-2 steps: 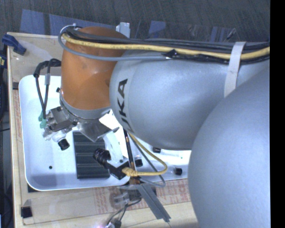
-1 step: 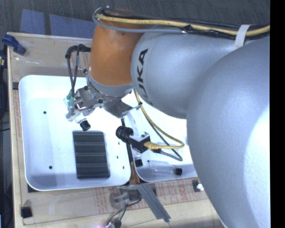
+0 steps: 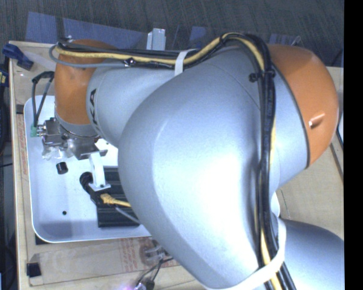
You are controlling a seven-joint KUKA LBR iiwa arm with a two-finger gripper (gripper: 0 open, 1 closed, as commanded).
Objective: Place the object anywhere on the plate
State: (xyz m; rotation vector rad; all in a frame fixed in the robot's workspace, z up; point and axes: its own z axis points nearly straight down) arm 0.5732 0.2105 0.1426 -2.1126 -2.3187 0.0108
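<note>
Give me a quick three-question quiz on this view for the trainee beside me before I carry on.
1. True or false: the gripper is over the white bin.
2. The wrist band is: A green, B orange, C blue.
3. Fill in: in the view, the small black object lies in the bin just ___ the gripper (above/below).
Key: 1 true; 2 B; 3 below.
</note>
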